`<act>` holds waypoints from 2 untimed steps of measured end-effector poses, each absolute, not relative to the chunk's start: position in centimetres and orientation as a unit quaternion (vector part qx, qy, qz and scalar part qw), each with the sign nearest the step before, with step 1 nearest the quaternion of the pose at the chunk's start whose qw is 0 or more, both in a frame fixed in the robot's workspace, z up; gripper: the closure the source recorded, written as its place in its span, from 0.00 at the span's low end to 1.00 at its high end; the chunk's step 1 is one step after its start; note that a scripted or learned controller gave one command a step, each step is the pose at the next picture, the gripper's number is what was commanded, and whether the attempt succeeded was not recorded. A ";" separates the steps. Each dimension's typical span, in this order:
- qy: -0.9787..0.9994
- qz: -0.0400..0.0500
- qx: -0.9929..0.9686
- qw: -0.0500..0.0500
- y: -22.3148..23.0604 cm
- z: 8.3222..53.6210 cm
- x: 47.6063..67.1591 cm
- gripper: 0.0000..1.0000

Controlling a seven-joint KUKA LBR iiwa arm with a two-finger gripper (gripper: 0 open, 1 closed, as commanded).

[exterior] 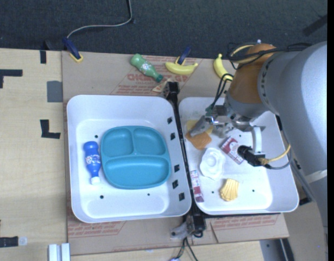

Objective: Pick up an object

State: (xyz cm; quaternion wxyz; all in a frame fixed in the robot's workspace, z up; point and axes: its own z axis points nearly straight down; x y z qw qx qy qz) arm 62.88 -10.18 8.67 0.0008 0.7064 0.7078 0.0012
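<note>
two white bins (74, 145) on bench; my claw (202, 125) low in right one, over flat orange-brown toast-like piece (200, 140) near divider. cannot tell claw state. piece looks light, stiff, thin; best pinched across its short edges, i judge.

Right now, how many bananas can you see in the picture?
2. One banana lies on the cardboard behind the bins. The other banana lies to its right, near the arm; part of it may be hidden.
</note>
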 end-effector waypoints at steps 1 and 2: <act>0.708 0.001 0.706 0.001 -9.4 8.6 65.9 0.00; 0.707 0.000 0.707 0.002 -9.4 8.6 63.4 0.00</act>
